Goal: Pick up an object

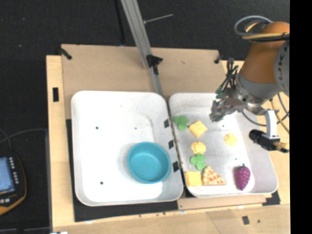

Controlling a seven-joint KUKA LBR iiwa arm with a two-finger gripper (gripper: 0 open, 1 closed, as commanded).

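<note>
My gripper (218, 113) hangs over the back part of the right bin (258, 152), pointing down and to the left. Just to its lower left lies a yellow cheese-like block (197, 128), and a green piece (181, 123) sits further left near the bin's wall. A small yellow piece (230, 140) lies below the gripper. Nearer the front are a yellow shape (198, 147), a green leafy piece (198, 161), a yellow cube (193, 179), a pizza slice (212, 176) and purple grapes (242, 176). I see nothing between the fingers.
The left bin (97, 111) holds a blue bowl (148, 162) at its front right. A grey metal post (139, 30) rises behind the bins. A black cable clamp (263, 139) juts from the arm over the right bin's right rim.
</note>
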